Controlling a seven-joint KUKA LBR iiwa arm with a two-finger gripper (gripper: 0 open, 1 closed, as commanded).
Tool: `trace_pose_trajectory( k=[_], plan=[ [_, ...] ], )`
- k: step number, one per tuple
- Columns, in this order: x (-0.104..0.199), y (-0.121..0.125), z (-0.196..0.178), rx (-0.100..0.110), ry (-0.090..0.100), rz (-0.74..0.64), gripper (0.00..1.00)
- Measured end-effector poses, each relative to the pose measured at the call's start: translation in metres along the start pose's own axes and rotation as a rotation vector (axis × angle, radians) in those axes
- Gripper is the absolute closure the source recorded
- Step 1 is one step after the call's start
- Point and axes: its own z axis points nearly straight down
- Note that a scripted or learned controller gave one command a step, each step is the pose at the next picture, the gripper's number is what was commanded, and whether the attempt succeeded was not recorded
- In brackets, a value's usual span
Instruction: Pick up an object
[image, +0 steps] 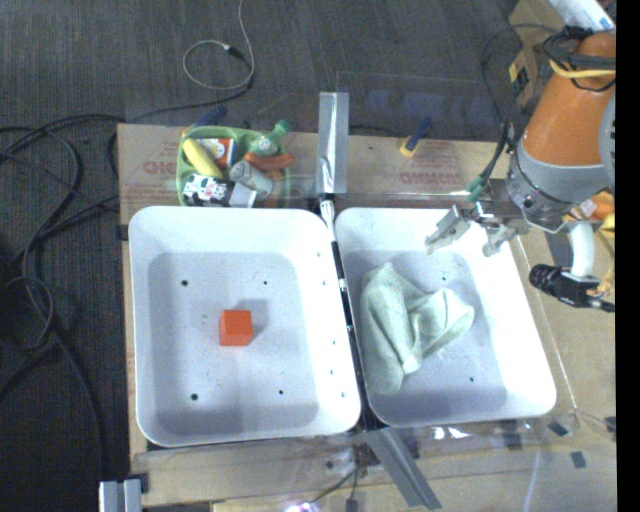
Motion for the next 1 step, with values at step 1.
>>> trace_pose_trajectory(
  k=[1],
  plan=[
    [-0.0298,-0.0044,0.09,0.0,0.0,-0.085,0.0]
  ],
)
